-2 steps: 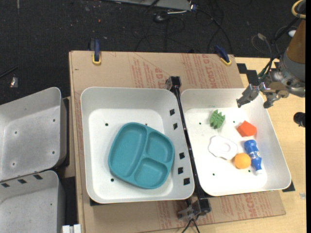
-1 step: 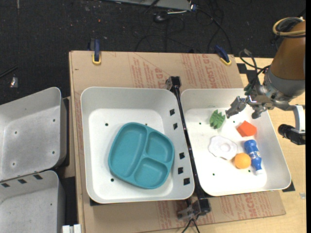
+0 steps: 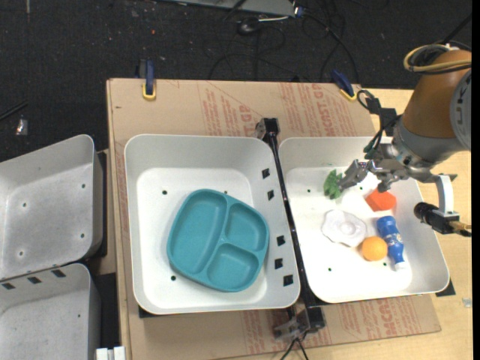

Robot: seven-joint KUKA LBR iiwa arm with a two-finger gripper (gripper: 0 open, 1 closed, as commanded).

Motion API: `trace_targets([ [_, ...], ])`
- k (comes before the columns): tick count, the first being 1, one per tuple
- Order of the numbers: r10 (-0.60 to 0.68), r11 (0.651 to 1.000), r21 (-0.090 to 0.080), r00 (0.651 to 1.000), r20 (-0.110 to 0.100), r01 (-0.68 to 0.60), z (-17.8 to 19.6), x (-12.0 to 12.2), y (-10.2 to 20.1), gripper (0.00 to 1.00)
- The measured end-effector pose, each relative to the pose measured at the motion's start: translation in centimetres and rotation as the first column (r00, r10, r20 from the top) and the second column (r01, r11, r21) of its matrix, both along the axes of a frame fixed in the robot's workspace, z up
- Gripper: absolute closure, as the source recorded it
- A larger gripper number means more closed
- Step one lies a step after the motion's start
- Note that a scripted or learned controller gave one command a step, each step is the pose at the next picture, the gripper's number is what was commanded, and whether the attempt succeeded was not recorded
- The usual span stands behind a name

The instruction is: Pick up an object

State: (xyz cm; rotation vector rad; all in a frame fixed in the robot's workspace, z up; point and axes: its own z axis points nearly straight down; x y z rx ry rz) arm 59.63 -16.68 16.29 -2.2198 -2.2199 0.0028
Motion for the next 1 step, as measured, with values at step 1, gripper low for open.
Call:
trace_targets([
  [1,-0.001,1.0,0.0,1.0,-0.002,0.001,-6.3,-0.46,-0.24,0.0],
])
